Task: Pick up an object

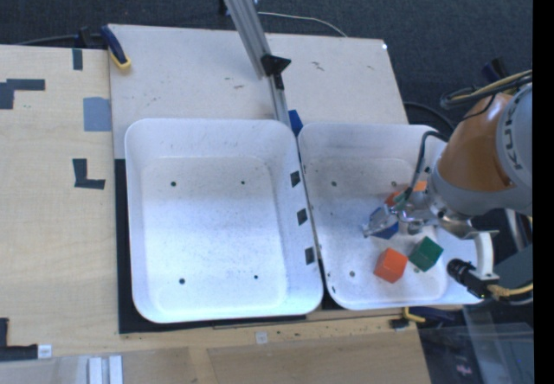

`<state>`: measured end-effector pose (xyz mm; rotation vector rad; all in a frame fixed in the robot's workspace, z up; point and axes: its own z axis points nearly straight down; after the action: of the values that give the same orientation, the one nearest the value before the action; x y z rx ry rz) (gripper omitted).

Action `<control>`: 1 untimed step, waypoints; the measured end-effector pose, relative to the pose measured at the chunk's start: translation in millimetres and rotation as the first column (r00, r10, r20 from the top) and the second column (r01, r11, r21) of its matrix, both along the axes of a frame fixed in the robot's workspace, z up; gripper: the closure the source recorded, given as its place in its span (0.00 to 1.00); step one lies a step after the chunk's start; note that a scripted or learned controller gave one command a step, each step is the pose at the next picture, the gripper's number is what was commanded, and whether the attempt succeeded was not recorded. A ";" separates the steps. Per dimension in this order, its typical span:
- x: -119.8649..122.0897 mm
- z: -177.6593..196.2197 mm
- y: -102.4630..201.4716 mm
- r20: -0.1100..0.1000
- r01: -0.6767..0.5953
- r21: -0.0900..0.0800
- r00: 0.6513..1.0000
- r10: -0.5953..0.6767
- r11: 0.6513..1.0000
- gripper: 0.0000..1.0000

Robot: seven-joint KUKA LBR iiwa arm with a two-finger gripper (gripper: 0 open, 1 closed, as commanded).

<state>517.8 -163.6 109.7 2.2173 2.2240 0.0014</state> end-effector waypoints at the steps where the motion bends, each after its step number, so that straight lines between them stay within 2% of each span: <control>1: 28.3 -18.8 -1.9 -0.003 0.000 0.000 1.000 0.000 1.000 0.00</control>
<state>546.1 -165.5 90.9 2.2189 2.2253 -0.0010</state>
